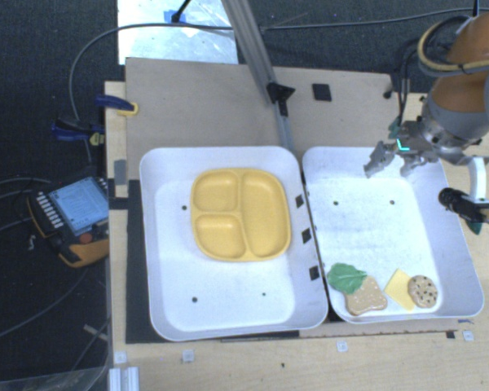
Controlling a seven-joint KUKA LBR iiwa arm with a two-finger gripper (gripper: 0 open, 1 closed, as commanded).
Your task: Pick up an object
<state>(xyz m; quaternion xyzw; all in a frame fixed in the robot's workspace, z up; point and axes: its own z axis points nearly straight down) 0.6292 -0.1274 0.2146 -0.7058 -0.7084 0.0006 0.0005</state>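
My gripper (pixel 394 161) hangs over the far edge of the right bin (pixel 375 235), its two grey fingers spread apart with nothing between them. Several small food pieces lie together in that bin's near corner: a green leafy piece (pixel 346 278), a tan toast-shaped piece (pixel 366 298), a yellow cheese-like wedge (pixel 400 287) and a round chocolate-chip cookie (pixel 423 291). The gripper stands well apart from them, toward the back of the bin.
The left bin (pixel 171 300) holds a yellow three-compartment plate (pixel 241 215). A metal pole (pixel 253 43) slants over the bench behind the bins. Cables and a handheld controller (pixel 72 214) lie off the bench on the left.
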